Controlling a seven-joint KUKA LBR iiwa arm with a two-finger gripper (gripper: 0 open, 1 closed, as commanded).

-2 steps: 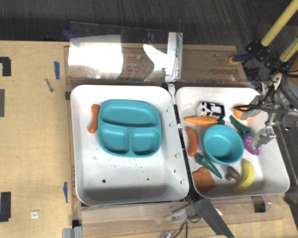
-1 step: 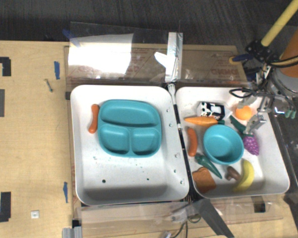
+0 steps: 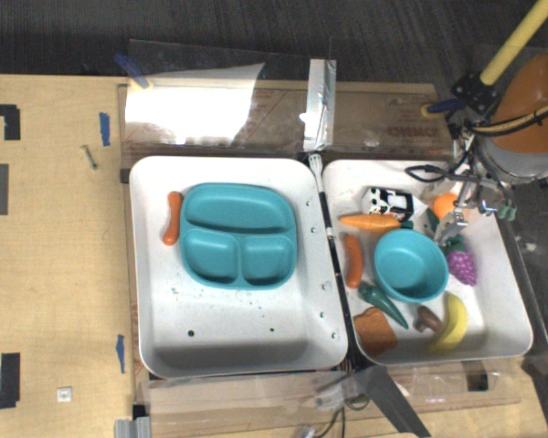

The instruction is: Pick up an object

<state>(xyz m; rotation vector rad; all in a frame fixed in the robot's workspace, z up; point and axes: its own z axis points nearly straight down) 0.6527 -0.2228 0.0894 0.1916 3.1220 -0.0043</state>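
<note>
your gripper (image 3: 457, 215) hangs just right of the teal bowl (image 3: 409, 265), over what may be an orange fruit (image 3: 444, 203) (jaw state: you cannot tell), grapes (image 3: 461, 265) beside the bowl

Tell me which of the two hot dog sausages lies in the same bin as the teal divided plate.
The sausage along the divided plate's left edge in the left bin. The other sausage lies in the right bin, left of the teal bowl.
</note>
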